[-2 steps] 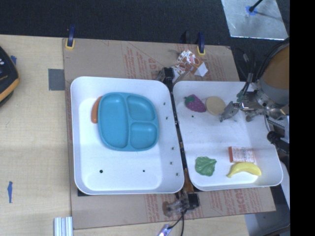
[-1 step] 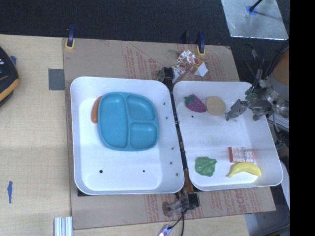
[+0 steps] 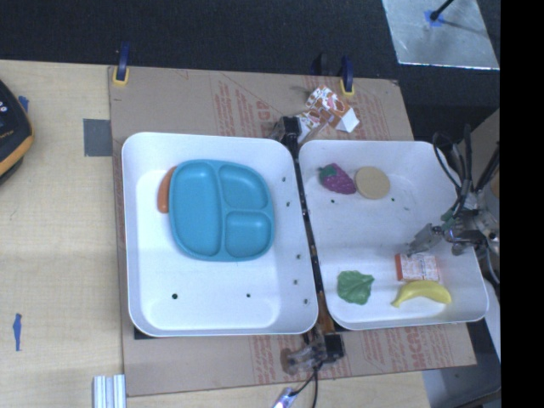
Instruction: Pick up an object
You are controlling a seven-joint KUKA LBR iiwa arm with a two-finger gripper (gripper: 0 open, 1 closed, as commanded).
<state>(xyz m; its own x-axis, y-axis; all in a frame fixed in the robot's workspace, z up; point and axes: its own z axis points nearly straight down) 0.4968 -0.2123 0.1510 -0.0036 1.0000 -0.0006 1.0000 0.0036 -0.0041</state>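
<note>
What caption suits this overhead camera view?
Gripper above right bin near red packet and banana.

Bench — cardboard sheet, two bins

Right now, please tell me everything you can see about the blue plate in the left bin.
The blue plate is a rounded, light-blue tray that looks like plastic, divided by raised ridges into three compartments: one large on the left, two smaller on the right. It lies flat, right side up, in the upper middle of the left bin. An orange thing sticks out from under or beside its left edge; I cannot tell which. Nothing lies on the plate.
</note>
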